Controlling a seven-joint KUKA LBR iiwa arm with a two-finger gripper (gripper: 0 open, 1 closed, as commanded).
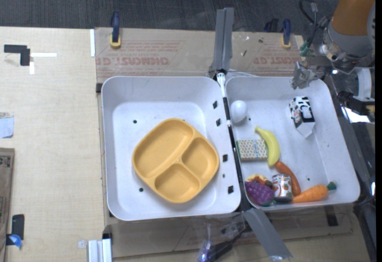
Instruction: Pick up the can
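The can (282,188) is small, with a silver top and a red and white label. It stands upright near the front edge of the right bin (331,117), between purple grapes (259,190) and a carrot (312,193). My gripper (300,77) hangs at the far right corner of the right bin, above its back rim, well away from the can. Nothing shows between its fingers.
The right bin also holds a white ball (238,110), a banana (270,144), a speckled sponge block (251,149), a sausage (287,173) and a black and white milk carton (302,114) just below the gripper. A yellow divided plate (175,160) lies in the left bin (116,135).
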